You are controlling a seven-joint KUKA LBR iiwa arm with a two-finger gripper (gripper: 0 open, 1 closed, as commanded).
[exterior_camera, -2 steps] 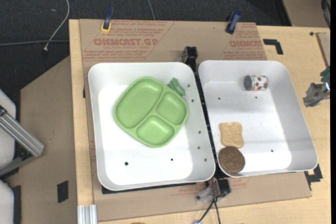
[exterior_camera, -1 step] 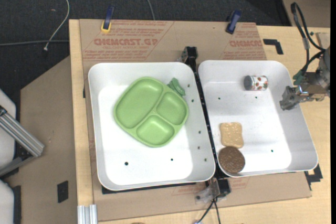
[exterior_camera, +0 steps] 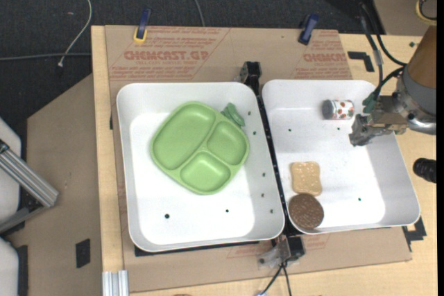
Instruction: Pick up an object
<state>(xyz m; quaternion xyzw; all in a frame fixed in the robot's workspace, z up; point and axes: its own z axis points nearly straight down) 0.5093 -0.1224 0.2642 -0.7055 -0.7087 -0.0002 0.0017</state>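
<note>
Gripper (exterior_camera: 362,129) hangs over right bin (exterior_camera: 388,184) near its far right edge; nothing visible between fingers. Small can (exterior_camera: 338,109) lies on side just beside it, near far edge. Toast slice (exterior_camera: 306,177) and brown disc (exterior_camera: 306,211) at near left corner. Green divided plate (exterior_camera: 200,147) in left bin (exterior_camera: 139,170).

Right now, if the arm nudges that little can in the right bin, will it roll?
Probably. The small can lies on its side on the right bin's smooth floor, so it may roll. It looks light, likely skidding under a push.
</note>
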